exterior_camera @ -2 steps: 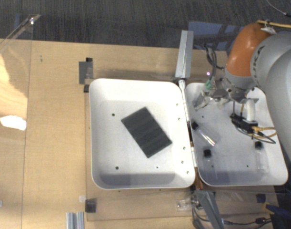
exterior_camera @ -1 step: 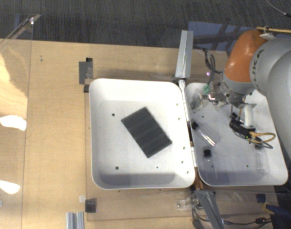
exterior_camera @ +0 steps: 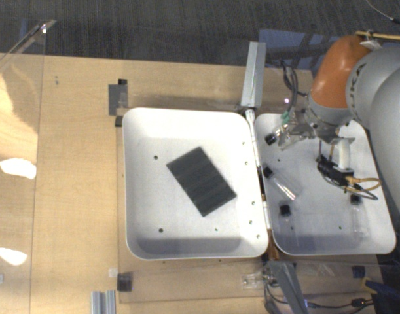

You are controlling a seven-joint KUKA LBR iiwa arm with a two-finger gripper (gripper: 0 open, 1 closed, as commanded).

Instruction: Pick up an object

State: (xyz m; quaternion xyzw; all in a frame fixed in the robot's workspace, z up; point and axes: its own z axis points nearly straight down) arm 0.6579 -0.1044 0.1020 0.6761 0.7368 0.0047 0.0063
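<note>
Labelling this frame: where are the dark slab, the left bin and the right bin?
dark slab point(exterior_camera: 201, 180), camera view, its centre.
left bin point(exterior_camera: 147, 231), camera view, bare floor, near corner.
right bin point(exterior_camera: 375, 234), camera view, bare floor, near corner.

- In from the right comes the grey arm point(exterior_camera: 383, 97), bulky and curving toward the far side.
- The orange band point(exterior_camera: 334, 70) tops the bend, with the wrist point(exterior_camera: 327, 113) just below it.
- The gripper point(exterior_camera: 296, 133) juts out left of the wrist.
</note>
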